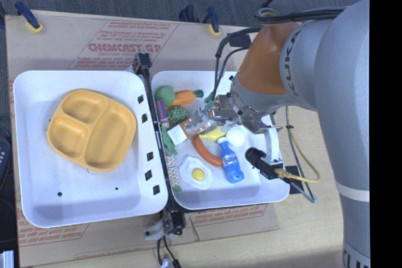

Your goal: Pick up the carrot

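The grey arm point(326, 59) reaches in from the right and hangs over the right bin point(270, 191). The left bin point(31, 154) holds a yellow divided plate point(91, 128). The gripper point(202, 121) sits low among the toy food near the right bin's middle; whether it is spread or closed I cannot tell, as the wrist and clutter hide its tips. The carrot point(184, 98) lies at the far left of the right bin, just beside a green vegetable point(166, 95) and a little beyond the gripper. Nearer lie a sausage point(206, 150), a blue bottle point(231, 163) and a fried egg point(196, 173). This looks like the approach step. Next the gripper likely needs to shift farther back and left, centre over the carrot, then descend.
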`<state>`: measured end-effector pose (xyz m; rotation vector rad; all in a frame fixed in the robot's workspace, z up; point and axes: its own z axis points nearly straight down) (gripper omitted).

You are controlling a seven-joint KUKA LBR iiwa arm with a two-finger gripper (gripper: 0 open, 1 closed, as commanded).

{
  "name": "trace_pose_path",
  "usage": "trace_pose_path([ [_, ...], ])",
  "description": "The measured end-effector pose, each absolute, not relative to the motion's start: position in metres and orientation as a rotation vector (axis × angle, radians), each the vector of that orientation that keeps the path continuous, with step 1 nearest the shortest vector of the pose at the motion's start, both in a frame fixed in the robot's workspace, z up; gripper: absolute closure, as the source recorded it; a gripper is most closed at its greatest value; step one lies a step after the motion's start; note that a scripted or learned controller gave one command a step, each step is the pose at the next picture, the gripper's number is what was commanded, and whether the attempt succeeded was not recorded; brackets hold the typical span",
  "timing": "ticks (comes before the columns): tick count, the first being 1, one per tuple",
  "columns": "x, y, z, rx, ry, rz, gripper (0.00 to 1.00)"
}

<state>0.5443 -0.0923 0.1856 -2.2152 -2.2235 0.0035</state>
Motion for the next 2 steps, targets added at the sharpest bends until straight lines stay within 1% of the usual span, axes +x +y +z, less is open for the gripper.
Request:
trace_pose_path([
  [1,0.595,-0.103,0.111,-2.501,-1.897,0.004,0.0],
  [2,0.596,-0.102,0.122,-2.492,-1.904,0.005,1.0],
])
